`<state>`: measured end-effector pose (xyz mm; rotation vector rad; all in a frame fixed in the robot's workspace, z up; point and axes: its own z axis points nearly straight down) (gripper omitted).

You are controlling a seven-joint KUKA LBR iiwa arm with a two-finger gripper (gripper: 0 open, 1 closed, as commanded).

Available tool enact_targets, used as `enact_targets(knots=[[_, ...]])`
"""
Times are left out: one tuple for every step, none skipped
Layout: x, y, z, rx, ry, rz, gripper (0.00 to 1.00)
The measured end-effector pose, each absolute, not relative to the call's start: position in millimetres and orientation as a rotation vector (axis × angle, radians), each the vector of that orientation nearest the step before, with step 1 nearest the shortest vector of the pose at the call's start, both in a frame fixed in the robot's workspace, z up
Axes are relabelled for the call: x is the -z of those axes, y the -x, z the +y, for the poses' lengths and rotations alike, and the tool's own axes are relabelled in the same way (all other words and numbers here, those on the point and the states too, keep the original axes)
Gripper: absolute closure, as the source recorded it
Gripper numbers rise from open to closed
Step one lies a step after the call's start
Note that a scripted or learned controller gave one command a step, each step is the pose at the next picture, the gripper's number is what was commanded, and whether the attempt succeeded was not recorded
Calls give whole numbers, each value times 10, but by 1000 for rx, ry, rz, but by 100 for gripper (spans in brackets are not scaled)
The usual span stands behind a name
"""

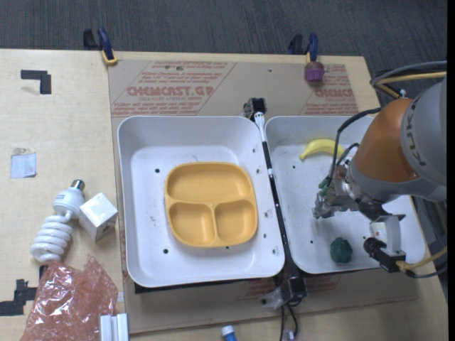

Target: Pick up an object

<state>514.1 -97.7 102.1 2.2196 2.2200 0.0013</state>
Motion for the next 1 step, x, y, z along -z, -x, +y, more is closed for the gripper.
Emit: enact_targets(knots=[[-1021,-5141,-977,-1,-2220,2220,0]])
